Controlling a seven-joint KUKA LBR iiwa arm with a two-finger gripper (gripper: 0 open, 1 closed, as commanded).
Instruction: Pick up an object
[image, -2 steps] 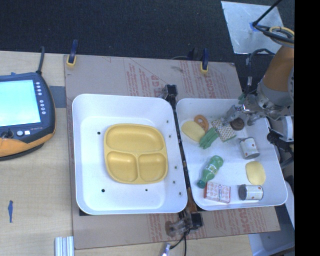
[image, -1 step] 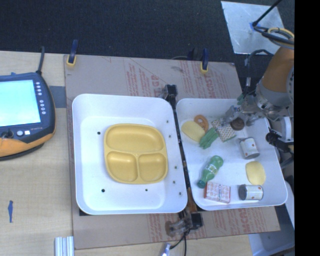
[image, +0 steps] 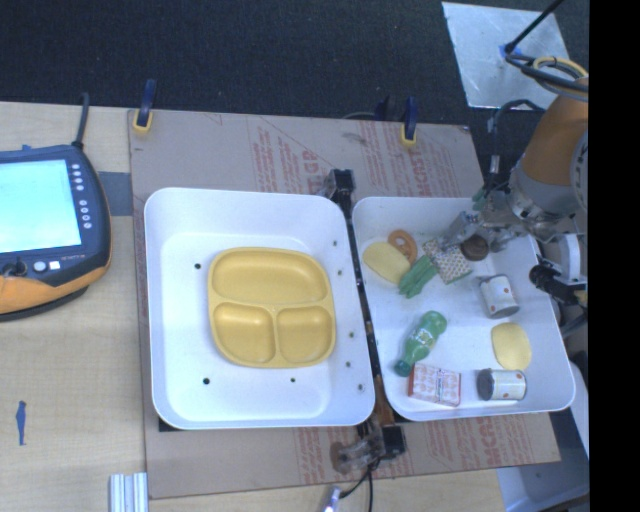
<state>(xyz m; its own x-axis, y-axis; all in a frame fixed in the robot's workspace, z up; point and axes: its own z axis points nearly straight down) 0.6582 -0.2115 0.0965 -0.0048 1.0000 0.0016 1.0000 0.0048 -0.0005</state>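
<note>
1. The gripper (image: 476, 238) hung at the right bin's (image: 560, 390) back edge; finger state unclear.
2. A checkered packet (image: 450, 262) lay just beside it, toward the yellow tray (image: 271, 305).

The scene is evenly and brightly lit from above. Only soft, short shadows are cast, mostly along the lower edges of the left bin (image: 170, 300). Mild glare is seen on the handheld screen (image: 35, 210) at nine o'clock and on a pale floor patch (image: 490, 50) at one o'clock. Fine detail is softened throughout by low resolution; small items look slightly blurred.
</note>
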